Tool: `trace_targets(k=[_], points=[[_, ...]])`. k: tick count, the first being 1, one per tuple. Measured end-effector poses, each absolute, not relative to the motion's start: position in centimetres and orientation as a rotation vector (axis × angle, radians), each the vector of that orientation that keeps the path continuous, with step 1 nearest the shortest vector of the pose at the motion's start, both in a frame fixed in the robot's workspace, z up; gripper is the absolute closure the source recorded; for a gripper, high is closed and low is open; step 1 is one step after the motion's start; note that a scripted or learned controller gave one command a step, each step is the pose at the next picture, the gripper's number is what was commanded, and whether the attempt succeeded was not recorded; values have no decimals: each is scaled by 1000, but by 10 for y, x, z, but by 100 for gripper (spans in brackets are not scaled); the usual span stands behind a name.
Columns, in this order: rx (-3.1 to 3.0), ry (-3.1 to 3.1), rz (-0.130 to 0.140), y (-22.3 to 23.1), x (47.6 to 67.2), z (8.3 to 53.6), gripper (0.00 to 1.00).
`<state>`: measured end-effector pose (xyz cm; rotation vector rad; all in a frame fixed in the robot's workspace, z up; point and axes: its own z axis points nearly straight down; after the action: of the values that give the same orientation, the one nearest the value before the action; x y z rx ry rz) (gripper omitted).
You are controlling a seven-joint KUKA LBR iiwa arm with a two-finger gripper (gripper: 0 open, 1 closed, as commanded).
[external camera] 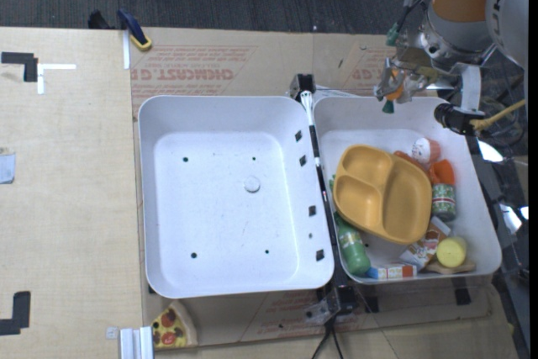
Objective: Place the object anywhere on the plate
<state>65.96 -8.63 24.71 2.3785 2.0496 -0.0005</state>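
I cannot tell whether anything sits in the gripper (393,90), hanging above the right bin's (486,206) far rim. The yellow plate (384,192) lies toward its six o'clock (long axis roughly ten to four), toys crowding its right side.

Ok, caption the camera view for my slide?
Claw hovers above right bin holding yellow plate and clutter.

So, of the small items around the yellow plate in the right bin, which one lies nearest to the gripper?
The white and red ball, at the plate's far right corner. It lies closest below the gripper; the green bottle and yellow round piece lie at the bin's near end.
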Motion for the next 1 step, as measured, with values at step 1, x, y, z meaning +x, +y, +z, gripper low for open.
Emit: trace_targets(k=[1], points=[[2375, 2053, -6, -87, 660, 255, 100]])
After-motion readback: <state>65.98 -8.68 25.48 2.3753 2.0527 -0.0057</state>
